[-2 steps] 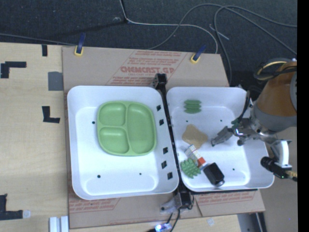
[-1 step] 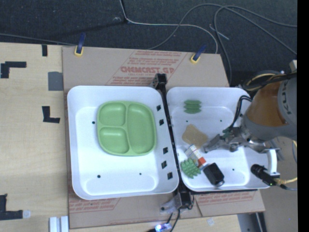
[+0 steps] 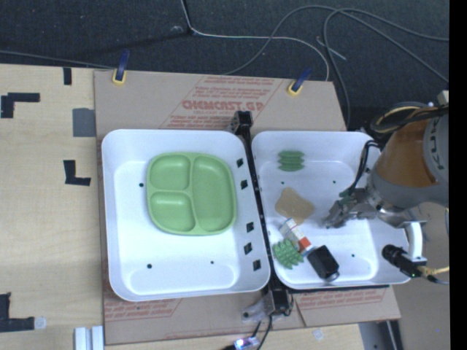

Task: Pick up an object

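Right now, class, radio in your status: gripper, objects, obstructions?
Gripper low over right bin, nothing seen held. Tan piece and black item loose nearby. Green tray in left bin.

Wooden bench (image 3: 44, 217) meets dark carpet (image 3: 87, 13) strewn with cables (image 3: 292, 28).

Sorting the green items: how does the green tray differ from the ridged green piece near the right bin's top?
The green tray is pale, large and split into three compartments; the ridged piece is darker, small and striped. The tray lies in the left bin, the ridged piece in the right bin. Both lie flat.
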Controlling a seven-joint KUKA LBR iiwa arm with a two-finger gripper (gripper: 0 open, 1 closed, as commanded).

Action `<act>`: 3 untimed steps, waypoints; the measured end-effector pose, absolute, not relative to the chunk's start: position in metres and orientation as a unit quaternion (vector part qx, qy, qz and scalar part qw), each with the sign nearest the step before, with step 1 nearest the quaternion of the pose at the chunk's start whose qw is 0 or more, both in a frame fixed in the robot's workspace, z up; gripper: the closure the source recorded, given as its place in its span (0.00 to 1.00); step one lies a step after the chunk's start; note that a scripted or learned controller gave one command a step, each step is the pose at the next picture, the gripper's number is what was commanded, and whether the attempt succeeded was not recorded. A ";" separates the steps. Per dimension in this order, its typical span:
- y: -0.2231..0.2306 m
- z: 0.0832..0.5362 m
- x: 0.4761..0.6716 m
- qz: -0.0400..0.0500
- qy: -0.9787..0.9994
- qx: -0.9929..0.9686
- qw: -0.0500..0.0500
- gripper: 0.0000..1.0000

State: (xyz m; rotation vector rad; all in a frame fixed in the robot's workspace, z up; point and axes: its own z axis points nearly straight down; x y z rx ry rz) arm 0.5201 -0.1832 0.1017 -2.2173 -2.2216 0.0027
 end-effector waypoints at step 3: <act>-0.174 0.252 0.523 -0.001 -0.708 -0.706 -0.001 1.00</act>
